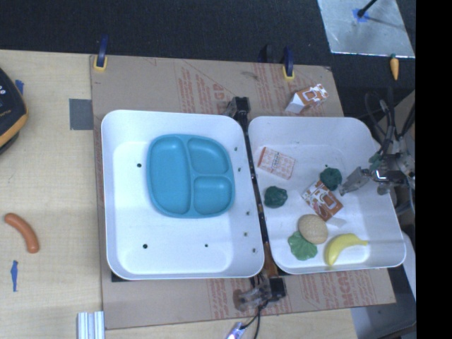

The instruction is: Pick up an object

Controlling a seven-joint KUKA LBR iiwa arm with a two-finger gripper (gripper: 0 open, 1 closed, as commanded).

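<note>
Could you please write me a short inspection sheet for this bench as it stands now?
Surface: brown cardboard sheet on a pale wooden bench, bearing two shallow white bins.
Job's things: right bin holds a yellow toy banana, a beige round bun, three dark green lumps, a white and red packet and a brown and white carton.
Clutter: left bin holds a blue compartment tray; an orange toy sausage lies on the bench; a small carton lies on the cardboard.
Grippers: grey gripper over the right bin's right side, holding nothing visible.
Cables: dark cables at the right.
Surroundings: dark floor.
</note>
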